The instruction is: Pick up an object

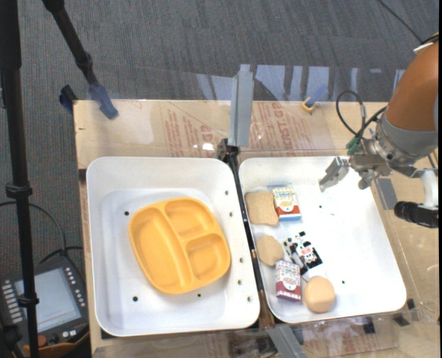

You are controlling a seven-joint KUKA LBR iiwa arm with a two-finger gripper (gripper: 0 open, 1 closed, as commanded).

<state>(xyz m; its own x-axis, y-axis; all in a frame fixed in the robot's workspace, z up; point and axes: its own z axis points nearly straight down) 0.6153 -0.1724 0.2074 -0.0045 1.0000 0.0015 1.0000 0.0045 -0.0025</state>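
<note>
A wooden bench (161, 129) is carrying two shallow white bins side by side, standing on a grey carpeted floor (206, 36). The left bin (105, 200) is holding a yellow divided tray (180, 243), lying a little askew. The right bin (362, 252) is holding the small things, all gathered along its left side: a tan bread slice (261, 208) touching a small blue-and-white carton (286, 202), below them a tan roll (269, 250), a black-and-white cow-patterned item (303, 250) (its exact kind is hard to read at this size), a small red-and-white carton (288, 280) and a peach-coloured ball (319, 294) near the front wall.

The arm is reaching in from the right, and the gripper (349, 174) is hanging over the upper right part of the right bin, well apart from the objects. Its two fingers are standing spread, with nothing between them.

A black tripod pole (12, 162) is standing at the left, a tablet-like screen (45, 300) is sitting on the floor beside it, and a grey upright post (242, 110) is rising behind the bins where they meet
</note>
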